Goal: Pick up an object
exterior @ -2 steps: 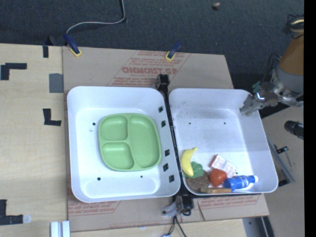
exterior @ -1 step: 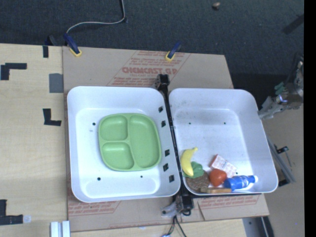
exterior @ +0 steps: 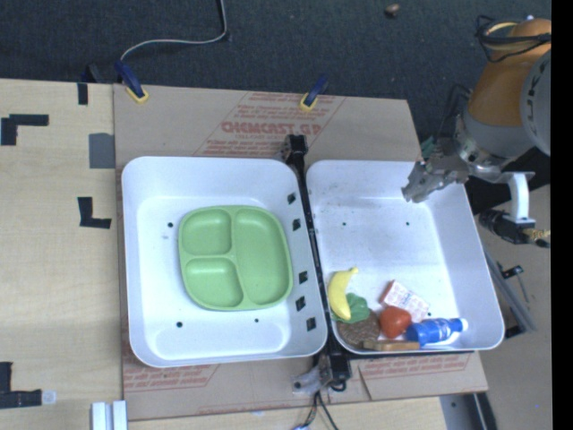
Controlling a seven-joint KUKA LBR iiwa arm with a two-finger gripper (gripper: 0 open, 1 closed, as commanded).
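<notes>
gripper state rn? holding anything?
Gripper: cannot be told whether open or closed; nothing visibly held. It sits over the far right corner of the right bin, away from the objects.

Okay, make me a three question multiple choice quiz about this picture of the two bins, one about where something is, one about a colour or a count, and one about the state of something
1. Where does the banana lie?
A. In the right bin, near its front left corner
B. On the green plate
C. On the cardboard behind the bins

2. How many compartments does the green plate have?
A. Two
B. Three
C. Five

3. How does the gripper stand to the pile of objects?
A. Pressed down into the pile
B. Over the left bin, above the plate
C. At the right bin's back right corner, apart from the pile

Answers:
1. A: the banana lies in the right bin, beside the dividing wall, at the pile's left end.
2. B: the green plate in the left bin shows two small sections and one large.
3. C: the gripper is at the far corner, while the pile sits along the front wall.
</notes>
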